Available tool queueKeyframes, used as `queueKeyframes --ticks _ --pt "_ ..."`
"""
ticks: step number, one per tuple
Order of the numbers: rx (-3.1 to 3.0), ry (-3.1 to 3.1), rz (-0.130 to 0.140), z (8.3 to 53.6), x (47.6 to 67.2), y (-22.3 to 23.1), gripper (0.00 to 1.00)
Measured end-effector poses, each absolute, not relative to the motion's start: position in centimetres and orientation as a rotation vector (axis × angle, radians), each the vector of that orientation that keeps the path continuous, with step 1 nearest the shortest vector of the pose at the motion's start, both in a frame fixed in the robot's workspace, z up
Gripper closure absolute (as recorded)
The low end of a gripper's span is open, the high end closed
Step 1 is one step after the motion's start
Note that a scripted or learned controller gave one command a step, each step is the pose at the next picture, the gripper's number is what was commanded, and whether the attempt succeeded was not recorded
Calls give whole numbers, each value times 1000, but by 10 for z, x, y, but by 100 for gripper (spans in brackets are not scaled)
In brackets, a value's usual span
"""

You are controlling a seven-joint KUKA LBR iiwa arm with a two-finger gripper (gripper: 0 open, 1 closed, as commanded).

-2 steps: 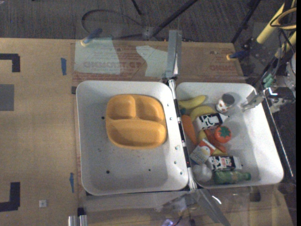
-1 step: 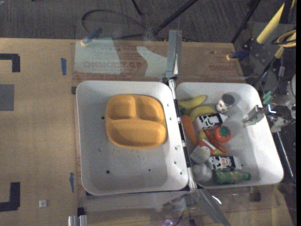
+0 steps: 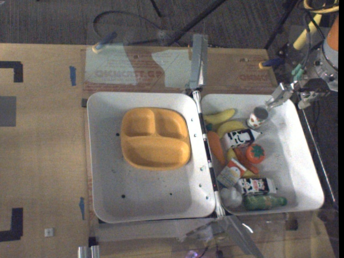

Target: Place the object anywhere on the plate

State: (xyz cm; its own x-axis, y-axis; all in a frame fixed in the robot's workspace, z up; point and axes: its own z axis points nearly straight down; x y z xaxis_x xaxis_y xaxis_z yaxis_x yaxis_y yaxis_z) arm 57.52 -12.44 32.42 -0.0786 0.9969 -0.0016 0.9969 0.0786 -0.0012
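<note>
The orange divided plate (image 3: 156, 138) lies in the left bin (image 3: 107, 187), with nothing on it. My gripper (image 3: 282, 94) hangs over the far right corner of the right bin (image 3: 301, 165), just above and to the right of a small grey-topped can (image 3: 259, 117). The can stands on the bin floor, apart from the gripper. I see nothing held in the gripper.
Along the right bin's left side lie two bananas (image 3: 221, 116), a carrot (image 3: 215, 147), a red tomato (image 3: 256, 152), two black-and-white cartons (image 3: 239, 138) (image 3: 256, 185), a small orange carton (image 3: 231, 173) and a green bottle (image 3: 263, 201). A metal divider (image 3: 203, 144) runs between the bins.
</note>
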Motion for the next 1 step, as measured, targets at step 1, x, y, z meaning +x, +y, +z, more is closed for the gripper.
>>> queueKeyframes --ticks 1 --pt "2142 2299 -3 396 618 -223 0"
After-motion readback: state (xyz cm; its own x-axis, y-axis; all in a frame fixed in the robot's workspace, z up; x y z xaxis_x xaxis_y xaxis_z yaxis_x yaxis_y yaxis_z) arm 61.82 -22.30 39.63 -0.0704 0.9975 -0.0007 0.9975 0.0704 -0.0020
